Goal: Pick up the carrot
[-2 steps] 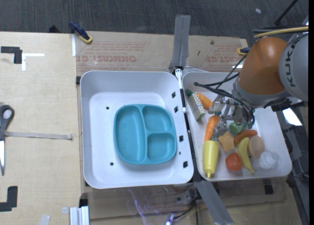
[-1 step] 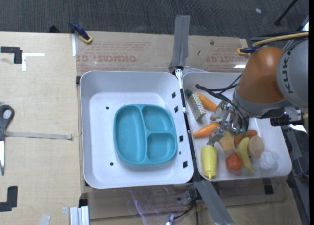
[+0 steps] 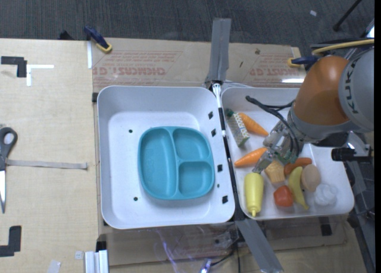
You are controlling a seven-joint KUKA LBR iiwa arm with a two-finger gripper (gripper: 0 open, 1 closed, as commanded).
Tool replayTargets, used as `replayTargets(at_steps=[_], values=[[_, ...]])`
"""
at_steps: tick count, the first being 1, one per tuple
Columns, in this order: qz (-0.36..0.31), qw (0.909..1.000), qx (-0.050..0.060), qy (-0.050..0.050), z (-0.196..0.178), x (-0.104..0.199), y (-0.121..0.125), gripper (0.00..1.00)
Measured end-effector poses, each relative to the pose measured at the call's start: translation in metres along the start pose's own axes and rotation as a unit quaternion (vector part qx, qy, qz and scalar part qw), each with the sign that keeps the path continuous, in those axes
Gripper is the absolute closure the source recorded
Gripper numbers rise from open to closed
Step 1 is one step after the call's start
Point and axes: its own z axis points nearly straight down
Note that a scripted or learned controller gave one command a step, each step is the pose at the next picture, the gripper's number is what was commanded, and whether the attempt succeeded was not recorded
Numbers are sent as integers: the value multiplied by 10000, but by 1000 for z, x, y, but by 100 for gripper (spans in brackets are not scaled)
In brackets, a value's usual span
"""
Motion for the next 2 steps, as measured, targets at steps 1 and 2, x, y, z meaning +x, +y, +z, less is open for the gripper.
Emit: replayTargets(at_steps=[1,2], values=[[486,9988,1,4,1,-7,20,0],[468,9989,2,-11,-9,-7,21,100]])
